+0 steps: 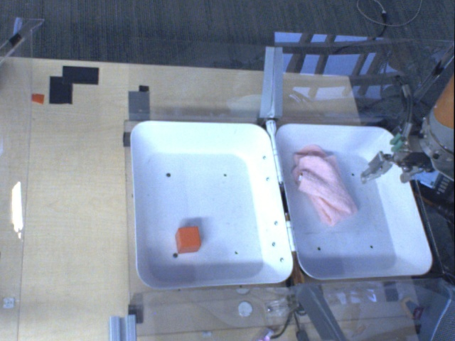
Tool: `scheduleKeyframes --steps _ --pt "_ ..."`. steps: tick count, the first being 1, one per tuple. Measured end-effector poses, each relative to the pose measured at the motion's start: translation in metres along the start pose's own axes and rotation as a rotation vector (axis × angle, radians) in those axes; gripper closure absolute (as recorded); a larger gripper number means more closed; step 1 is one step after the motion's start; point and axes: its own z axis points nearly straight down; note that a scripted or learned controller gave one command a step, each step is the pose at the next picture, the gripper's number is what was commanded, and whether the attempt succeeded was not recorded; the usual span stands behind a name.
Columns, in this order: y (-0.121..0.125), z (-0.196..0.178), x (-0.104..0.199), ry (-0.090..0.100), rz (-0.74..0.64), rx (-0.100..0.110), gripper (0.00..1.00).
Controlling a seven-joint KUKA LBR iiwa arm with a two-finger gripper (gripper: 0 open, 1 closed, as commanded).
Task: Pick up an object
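The tool (387, 165) is hanging over the right bin (398, 258), near its right edge and toward the far side. Its fingers (371, 172) are standing apart in a rather wide opening, and nothing is lying between them. The arm (441, 130) is reaching in from the right edge of the counter (71, 212).

A crumpled pink cloth (323, 192) is lying in the right bin, left of the tool and apart from it, closer to the left wall of this bin. The cloth is stretching from the far left part of the bin toward its middle.

In the left bin (206, 141), a small orange block (188, 239) is resting near the near-left corner, well apart from the tool. The two bins are sitting side by side, touching along the middle.

On the far-left part of the counter, some black marks (70, 82) and a small orange mark (38, 99) are showing.
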Motion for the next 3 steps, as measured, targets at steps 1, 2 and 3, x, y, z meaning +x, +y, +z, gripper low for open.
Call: scheduleKeyframes --steps 1,2,3 --pt "0.010 0.126 0.017 0.000 -0.112 0.000 0.00" --pt "-0.004 0.143 0.054 -0.007 -0.187 -0.023 0.00" --pt "0.076 0.145 0.063 0.001 0.198 -0.016 0.00"
